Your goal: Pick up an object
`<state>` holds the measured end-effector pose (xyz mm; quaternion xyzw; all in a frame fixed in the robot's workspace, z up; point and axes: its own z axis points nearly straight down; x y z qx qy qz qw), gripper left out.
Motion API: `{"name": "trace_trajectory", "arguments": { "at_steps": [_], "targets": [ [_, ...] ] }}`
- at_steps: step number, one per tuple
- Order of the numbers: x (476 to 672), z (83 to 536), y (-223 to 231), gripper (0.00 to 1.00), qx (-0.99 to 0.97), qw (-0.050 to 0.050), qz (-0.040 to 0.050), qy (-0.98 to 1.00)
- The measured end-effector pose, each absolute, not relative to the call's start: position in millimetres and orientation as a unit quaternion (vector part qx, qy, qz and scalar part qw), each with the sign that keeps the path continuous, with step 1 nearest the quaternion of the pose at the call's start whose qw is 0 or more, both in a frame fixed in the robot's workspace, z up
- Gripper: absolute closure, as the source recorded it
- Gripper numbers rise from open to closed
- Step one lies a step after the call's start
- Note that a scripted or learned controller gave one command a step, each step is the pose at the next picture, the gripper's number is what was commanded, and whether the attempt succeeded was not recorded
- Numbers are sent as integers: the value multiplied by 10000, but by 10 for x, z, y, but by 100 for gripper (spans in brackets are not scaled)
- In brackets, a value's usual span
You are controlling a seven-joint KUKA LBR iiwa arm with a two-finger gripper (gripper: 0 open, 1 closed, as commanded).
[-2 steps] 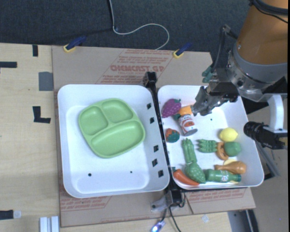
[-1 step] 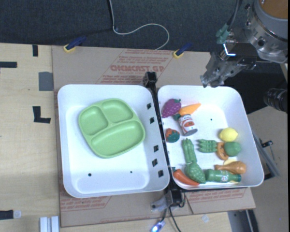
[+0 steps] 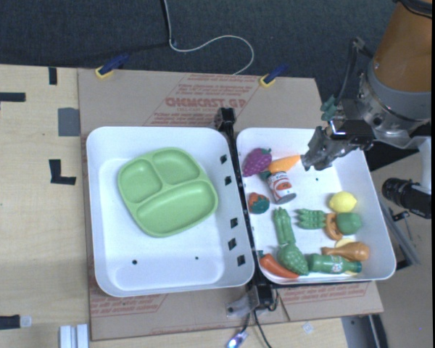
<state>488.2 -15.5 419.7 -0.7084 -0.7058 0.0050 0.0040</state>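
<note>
My gripper (image 3: 313, 160) hangs over the far part of the right bin (image 3: 370, 194), just right of an orange carrot (image 3: 287, 163). Nothing shows between its fingers. Below it lie a purple grape bunch (image 3: 256, 161), a small red and white can (image 3: 280, 185), a yellow lemon (image 3: 342, 201), a green round fruit (image 3: 350, 222) and several green vegetables (image 3: 284, 228). A green bottle (image 3: 335, 265) and a brown drumstick (image 3: 351, 251) rest along the near edge.
The left bin (image 3: 109, 267) holds a green divided plate (image 3: 168, 191). A black clip (image 3: 225, 117) joins the bins at the far side. A white cable (image 3: 203, 46) lies on the dark cloth beyond the cardboard.
</note>
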Motion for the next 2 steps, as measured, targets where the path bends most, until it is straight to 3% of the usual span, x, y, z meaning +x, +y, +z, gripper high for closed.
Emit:
{"name": "trace_trajectory", "arguments": {
  "at_steps": [1, 2],
  "targets": [
    [4997, 5089, 425, 100, -7044, -26, -36, -7098],
    [4832, 5367, 390, 100, -7067, -10, -10, -7075]
  ]
}}
